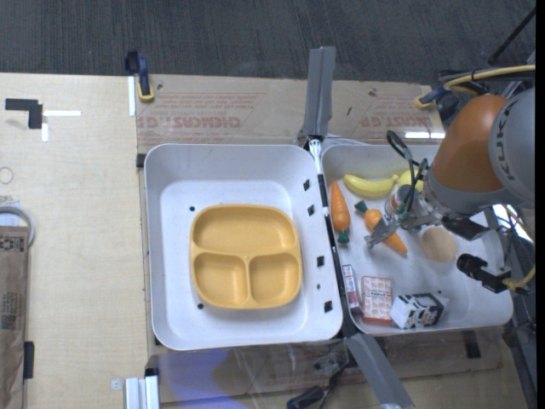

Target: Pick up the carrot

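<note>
- The hand [382, 233] is reaching down into the right bin [477, 313], its fingers sitting right at a small carrot [393, 243]; whether they are gripping it cannot be told.
- A second, longer carrot [340, 208] is lying near the bin's left wall, green end toward the bottom.
- A banana [372, 184] is lying above the hand, and a pale egg-shaped item [439, 245] is sitting just to its right.
- A small carton [376, 297] and a dark box [419, 310] are resting along the bin's lower edge.
- A yellow divided plate [246, 256] is sitting in the left bin [170, 186].
</note>
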